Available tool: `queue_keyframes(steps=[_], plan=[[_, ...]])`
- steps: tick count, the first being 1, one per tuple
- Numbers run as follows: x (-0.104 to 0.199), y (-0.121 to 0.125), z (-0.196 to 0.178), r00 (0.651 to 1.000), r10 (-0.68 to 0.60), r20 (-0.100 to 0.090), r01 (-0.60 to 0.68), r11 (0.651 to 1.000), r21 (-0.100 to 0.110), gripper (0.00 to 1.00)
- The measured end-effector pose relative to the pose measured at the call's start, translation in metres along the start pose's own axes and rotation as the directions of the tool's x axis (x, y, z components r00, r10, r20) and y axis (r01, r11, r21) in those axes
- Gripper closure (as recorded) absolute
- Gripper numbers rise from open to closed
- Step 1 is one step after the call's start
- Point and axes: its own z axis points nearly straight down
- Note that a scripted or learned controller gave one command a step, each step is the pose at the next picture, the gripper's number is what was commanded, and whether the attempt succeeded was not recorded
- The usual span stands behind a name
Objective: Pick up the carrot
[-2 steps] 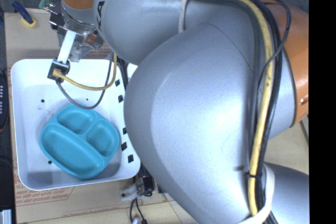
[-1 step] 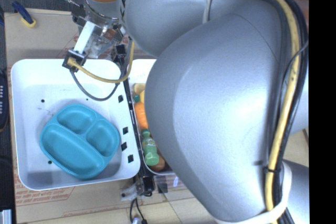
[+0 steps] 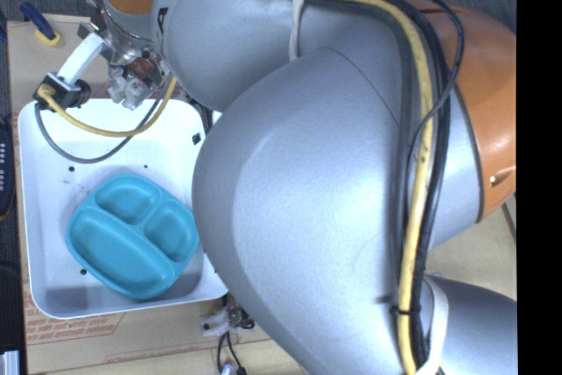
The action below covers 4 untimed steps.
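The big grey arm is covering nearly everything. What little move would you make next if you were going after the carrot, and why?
I would probably pull the arm back toward the right first. It hides most of the bench, and the left bin shows just a blue divided plate, with no carrot on view. The gripper sits at that bin's far edge, so clearing the view should come before any grab.

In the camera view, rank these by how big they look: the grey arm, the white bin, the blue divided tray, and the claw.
1. Grey arm, though nearness to the camera inflates it.
2. White bin.
3. Blue divided tray.
4. Claw, smallest.
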Motion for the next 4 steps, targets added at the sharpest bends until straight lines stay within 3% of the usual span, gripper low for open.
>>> queue_keyframes(steps=[1,2,3,4], plan=[[-0.035,0.011,0.074,0.977,0.211,0.013,-0.211,0.977,0.005,1.0],[-0.099,0.075,0.085,0.98,-0.199,0.004,0.199,0.98,0.012,1.0],[-0.085,0.018,0.173,0.965,-0.262,-0.005,0.262,0.965,-0.007,1.0],[-0.086,0.017,0.169,0.962,-0.272,-0.001,0.272,0.962,-0.007,1.0]])
